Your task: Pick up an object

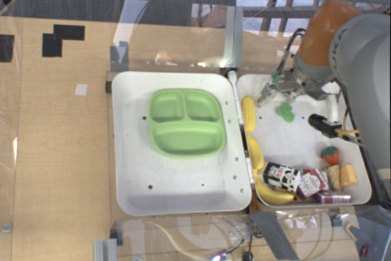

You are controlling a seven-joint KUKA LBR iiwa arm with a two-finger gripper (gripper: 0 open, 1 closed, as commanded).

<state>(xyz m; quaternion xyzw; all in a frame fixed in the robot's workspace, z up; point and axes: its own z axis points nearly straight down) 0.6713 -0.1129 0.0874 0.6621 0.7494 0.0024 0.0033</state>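
- Green plate (186,122): smooth moulded plastic, 3 compartments, rounded corners, centred in left bin (131,192).
- Right bin (293,143): centre floor bare; bananas (248,114) along left wall.
- Gripper (282,87): opening cannot tell.

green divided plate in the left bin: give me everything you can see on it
The light green, rounded-rectangle divided plate looks like matte plastic. It has three compartments: two smaller ones along the far side and one wide one along the near side, split by raised ridges. It lies flat and right side up, slightly above centre on the floor of the left shallow white bin. Nothing rests in it, and it touches only the bin floor.
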